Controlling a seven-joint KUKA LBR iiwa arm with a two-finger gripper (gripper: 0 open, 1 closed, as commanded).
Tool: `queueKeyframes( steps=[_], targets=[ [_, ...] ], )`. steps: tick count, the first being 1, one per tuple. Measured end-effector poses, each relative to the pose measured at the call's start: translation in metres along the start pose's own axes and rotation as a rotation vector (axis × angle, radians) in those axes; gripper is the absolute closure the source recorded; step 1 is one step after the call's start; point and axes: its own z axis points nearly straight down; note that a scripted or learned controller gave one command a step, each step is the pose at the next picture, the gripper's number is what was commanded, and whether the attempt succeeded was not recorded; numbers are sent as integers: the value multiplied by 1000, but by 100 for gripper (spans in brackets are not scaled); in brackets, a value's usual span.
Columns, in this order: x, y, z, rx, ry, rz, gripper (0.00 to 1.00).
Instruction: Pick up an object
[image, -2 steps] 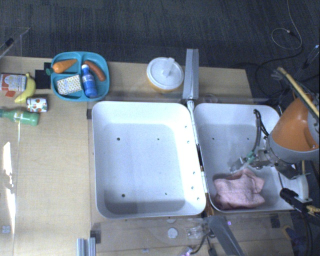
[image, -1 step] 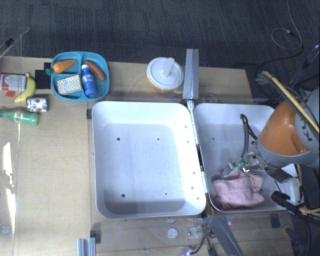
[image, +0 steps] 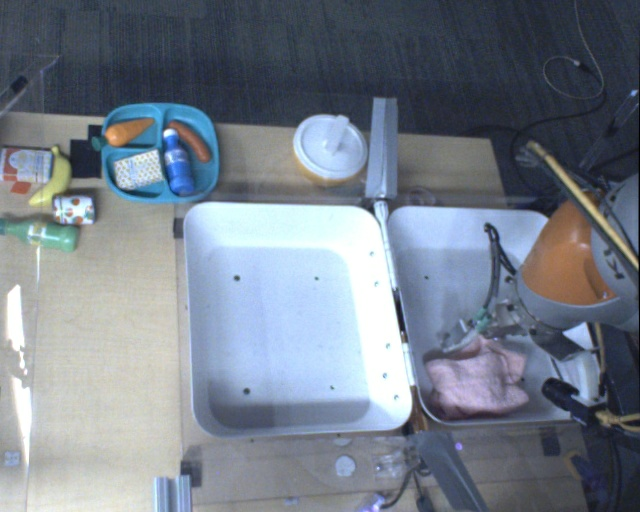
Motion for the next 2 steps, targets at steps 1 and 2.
queueKeyframes(
  steps=[1,2],
  targets=[
    [-2,3,-12,-9,-8,-3,100],
    [-2,3,-12,-9,-8,-2,0]
  ],
)
